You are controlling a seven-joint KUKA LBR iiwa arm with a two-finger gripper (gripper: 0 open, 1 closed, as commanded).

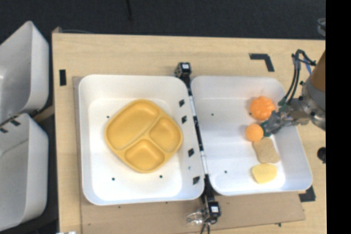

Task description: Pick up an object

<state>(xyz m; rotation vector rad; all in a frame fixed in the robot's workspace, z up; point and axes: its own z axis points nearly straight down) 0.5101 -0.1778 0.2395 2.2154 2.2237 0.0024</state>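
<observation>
A yellow plastic three-compartment plate (143, 135) lies in the left white shallow bin (93, 183) on the pale wooden bench (120, 52)

Left bin (88, 134): one yellow three-compartment plate (143, 135), lying flat. Right bin (230, 96): two orange balls, larger (261, 107) above smaller (254, 132); tan block (267, 150); pale yellow piece (265, 173) nearest the front wall. Gripper (270, 124) low between the balls, just above the block. Wooden surface (137, 55) beneath both bins.
</observation>
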